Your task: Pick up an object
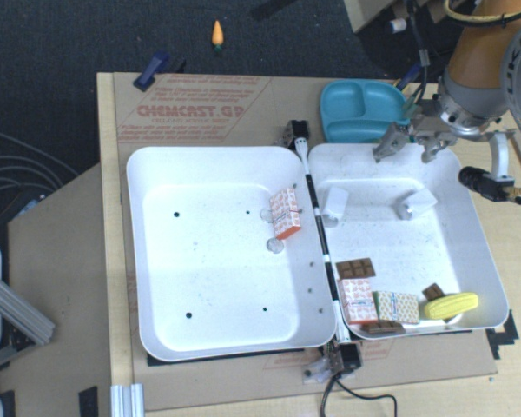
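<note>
Hovering over the right bin's (469, 207) far edge, the gripper (412, 146) hangs spread and empty; we judge nothing picked yet, banana (450, 305) and cartons (378, 305) untouched.

The grey-and-orange arm (486, 50) is cut off by the top and right edges of the frame, so its upper links cannot be followed. A teal sectioned tray (360, 111) lies partly hidden behind the far rim of the right bin (469, 233), while the print on the small cartons (378, 305) crowded in that bin's near corner is too small to read, and a dark item (382, 327) is mostly hidden beneath them.
</note>
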Controlling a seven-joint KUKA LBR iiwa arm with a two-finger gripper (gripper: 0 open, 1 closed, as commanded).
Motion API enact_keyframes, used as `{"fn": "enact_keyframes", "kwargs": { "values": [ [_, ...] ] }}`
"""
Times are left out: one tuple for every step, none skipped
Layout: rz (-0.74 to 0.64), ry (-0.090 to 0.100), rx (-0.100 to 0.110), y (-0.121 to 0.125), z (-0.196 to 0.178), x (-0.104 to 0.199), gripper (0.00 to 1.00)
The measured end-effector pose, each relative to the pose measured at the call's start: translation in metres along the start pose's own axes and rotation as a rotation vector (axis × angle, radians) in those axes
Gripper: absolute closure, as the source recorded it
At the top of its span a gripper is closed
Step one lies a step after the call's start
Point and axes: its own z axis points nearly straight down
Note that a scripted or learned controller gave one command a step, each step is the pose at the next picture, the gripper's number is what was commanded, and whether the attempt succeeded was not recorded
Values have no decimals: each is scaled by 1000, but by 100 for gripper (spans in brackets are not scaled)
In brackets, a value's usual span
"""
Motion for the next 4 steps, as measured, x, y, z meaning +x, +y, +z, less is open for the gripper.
{"fn": "enact_keyframes", "kwargs": {
  "values": [
    [-1, -1, -3, 1, -11, 0, 100],
    [-1, -1, -2, 1, -10, 0, 0],
    [1, 2, 2, -1, 29, 4, 0],
    [0, 0, 0, 0, 18, 4, 100]
  ]
}}
